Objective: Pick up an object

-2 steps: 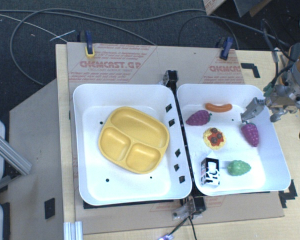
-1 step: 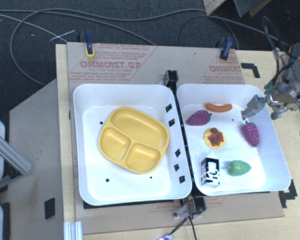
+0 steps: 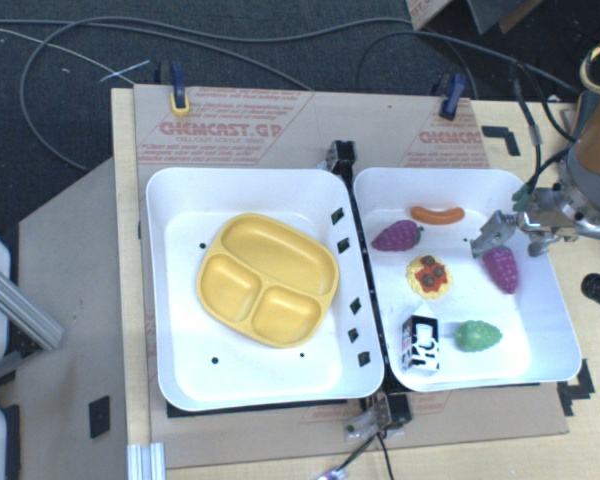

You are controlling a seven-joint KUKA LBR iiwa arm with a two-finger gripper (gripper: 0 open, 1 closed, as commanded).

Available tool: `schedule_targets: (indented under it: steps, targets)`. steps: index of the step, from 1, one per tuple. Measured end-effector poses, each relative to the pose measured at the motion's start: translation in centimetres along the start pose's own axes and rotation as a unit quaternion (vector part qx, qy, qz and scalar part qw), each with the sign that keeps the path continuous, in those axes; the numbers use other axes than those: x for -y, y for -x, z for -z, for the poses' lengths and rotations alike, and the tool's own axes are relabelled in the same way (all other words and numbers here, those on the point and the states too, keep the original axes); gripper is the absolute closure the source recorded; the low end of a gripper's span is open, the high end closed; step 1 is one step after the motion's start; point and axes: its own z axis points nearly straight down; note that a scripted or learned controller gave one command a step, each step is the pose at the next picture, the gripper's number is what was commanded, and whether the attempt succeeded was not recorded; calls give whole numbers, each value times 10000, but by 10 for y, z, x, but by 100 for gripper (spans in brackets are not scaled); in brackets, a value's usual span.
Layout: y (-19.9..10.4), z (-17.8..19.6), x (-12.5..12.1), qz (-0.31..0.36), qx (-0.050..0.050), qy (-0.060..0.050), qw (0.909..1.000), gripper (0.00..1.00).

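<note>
Toys scattered across the right white bin (image 3: 550, 358), grey gripper (image 3: 512, 234) above its far right side.
Black-and-white carton (image 3: 421, 345) at near edge, green toy (image 3: 477, 336) beside; purple grape bunch (image 3: 501, 268) just beneath spread, empty fingers; yellow sectioned plate (image 3: 268, 280) fills left bin (image 3: 170, 268).

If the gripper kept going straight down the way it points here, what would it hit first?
Most likely the purple grape bunch lying just below the gripper in the right bin. Height above it is unclear from this slanted view, so it might land on the bin floor beside it.
</note>
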Motion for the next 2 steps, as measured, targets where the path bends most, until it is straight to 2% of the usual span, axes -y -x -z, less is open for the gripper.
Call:
schedule_targets:
  steps: [2]
  targets:
    - [7, -122, 4, 3, -4, -4, 10000, 0]
